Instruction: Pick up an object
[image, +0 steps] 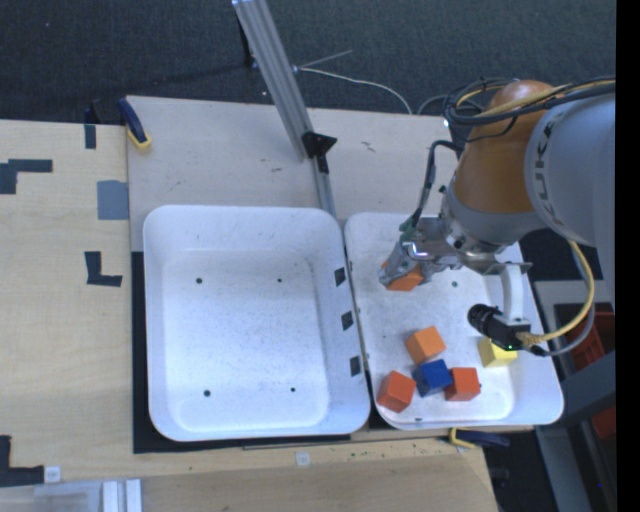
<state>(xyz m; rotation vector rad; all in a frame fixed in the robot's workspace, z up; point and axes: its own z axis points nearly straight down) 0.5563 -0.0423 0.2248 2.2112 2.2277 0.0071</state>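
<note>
The gripper (405, 268) hangs over the upper part of the right bin (530, 405), its fingers closed around an orange block (405, 282) that sits between them. Down near the bin's front edge lies a loose cluster: an orange cube (426, 343), a blue cube (433, 376) just below it, a red-orange cube (397, 389) to the left and a red cube (463, 383) to the right. A yellow block (495, 352) rests by the right wall, and the left bin (160, 300) sits alongside.
</note>
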